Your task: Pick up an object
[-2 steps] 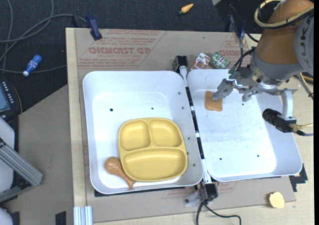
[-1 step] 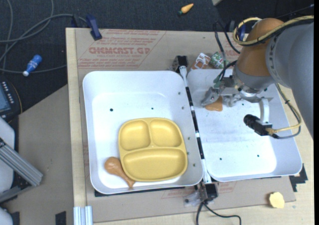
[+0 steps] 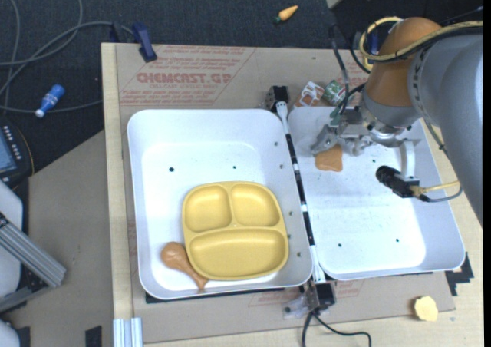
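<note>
Gripper (image 3: pixel 334 140) is lowered into the right bin (image 3: pixel 383 249), directly over a small orange-brown piece (image 3: pixel 330 160) lying near the bin's far-left corner; whether anything is clamped cannot be told, and nothing is seen lifted. A miss is judged likely: the piece lies close to the bin's left wall and could be nudged aside or pinned against it. In the left bin (image 3: pixel 146 184), a yellow divided tray (image 3: pixel 234 229) rests, well apart from the right bin's piece.

I see a brown bench (image 3: pixel 192 77) with red writing on it. Two white bins sit on it side by side, the left bin (image 3: pixel 146 184) and the right bin (image 3: pixel 383 238). A small yellow lump (image 3: pixel 425 308) lies on the bench's near right corner.
</note>
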{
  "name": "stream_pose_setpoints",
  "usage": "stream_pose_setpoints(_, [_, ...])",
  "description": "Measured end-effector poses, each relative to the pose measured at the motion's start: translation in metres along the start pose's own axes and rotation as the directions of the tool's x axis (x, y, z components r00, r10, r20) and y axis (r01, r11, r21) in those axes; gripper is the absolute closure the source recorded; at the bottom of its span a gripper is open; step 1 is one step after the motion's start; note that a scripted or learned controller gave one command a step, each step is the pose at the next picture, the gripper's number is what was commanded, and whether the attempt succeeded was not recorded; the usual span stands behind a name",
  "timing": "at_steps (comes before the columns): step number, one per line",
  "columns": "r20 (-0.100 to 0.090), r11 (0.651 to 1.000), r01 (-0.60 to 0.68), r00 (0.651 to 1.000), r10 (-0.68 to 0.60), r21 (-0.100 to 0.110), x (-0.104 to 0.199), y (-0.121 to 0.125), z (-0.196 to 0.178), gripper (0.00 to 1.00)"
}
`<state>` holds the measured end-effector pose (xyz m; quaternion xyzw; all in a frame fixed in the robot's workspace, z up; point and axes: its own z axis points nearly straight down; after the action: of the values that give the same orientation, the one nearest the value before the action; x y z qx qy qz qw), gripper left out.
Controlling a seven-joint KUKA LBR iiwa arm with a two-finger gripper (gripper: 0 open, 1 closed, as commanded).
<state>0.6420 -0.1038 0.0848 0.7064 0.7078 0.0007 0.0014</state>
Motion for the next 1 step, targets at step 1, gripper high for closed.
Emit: stream_pose_setpoints(1, [0.0, 1.0, 0.0, 1.0, 0.0, -0.003, 0.0005, 0.0006, -0.0112, 1.0])
